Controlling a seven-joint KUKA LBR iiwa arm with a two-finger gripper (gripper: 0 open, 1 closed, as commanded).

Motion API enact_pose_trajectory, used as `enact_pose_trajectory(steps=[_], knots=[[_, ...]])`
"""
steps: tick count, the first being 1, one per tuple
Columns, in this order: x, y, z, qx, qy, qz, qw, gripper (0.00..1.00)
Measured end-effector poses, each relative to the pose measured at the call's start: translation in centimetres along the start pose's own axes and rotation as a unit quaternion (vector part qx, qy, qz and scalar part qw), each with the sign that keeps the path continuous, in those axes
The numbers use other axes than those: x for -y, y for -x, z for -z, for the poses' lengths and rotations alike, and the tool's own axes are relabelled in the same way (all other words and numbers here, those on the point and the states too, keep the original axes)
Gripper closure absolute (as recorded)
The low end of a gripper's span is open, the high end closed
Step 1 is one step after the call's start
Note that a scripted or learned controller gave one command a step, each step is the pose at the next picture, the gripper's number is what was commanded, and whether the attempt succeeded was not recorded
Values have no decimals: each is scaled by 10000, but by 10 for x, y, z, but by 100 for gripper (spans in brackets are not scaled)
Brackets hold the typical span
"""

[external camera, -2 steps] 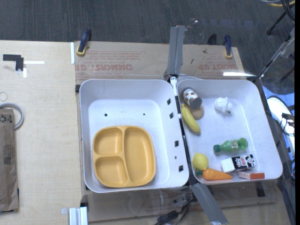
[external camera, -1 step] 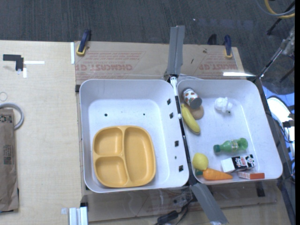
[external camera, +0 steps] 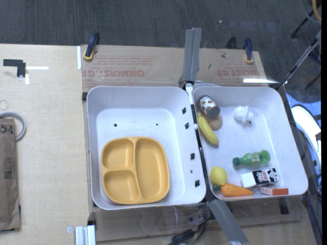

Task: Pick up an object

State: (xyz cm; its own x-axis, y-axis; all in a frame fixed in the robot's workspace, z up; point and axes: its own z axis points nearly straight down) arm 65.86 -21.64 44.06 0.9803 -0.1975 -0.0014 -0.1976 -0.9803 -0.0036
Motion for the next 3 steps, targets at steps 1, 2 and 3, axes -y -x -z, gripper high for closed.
enact_pose_trajectory(steps=[1,2,3], knots=[[-3,-2,0,4,-2,8,10000,100],[-2,-2,1,-3,5,13,10000,100],[-2,-2,2,-5,6,14,10000,100]])
